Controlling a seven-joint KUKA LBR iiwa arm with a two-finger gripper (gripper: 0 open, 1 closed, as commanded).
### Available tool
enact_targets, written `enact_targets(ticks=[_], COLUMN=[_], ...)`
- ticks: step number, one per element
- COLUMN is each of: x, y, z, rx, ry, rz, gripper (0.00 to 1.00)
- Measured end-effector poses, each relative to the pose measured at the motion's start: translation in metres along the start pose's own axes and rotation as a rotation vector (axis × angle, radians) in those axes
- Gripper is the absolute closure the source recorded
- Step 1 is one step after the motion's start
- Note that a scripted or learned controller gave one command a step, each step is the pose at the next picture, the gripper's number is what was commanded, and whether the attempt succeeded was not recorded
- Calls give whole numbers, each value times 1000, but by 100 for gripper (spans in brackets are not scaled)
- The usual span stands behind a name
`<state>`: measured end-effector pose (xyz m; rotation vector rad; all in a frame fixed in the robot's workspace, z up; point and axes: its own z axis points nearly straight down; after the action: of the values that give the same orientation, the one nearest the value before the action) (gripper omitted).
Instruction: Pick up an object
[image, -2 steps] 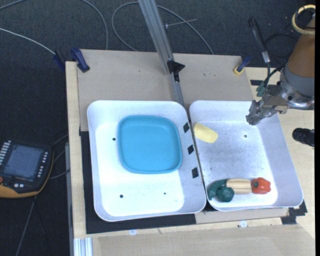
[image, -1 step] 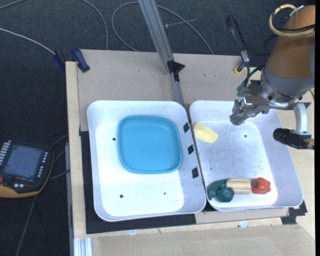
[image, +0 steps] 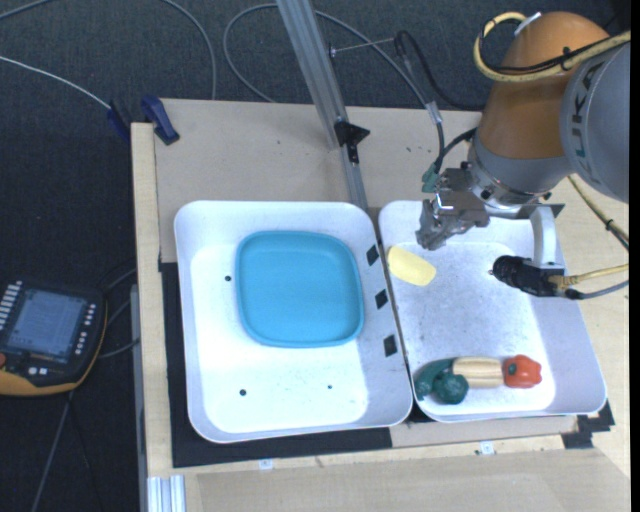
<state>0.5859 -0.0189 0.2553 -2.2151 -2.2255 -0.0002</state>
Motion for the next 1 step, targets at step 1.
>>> enact_targets(ticks=[1], x=[53], y=[17], z=[-1], rx=[-1], ry=[0], rz=[0], gripper=[100])
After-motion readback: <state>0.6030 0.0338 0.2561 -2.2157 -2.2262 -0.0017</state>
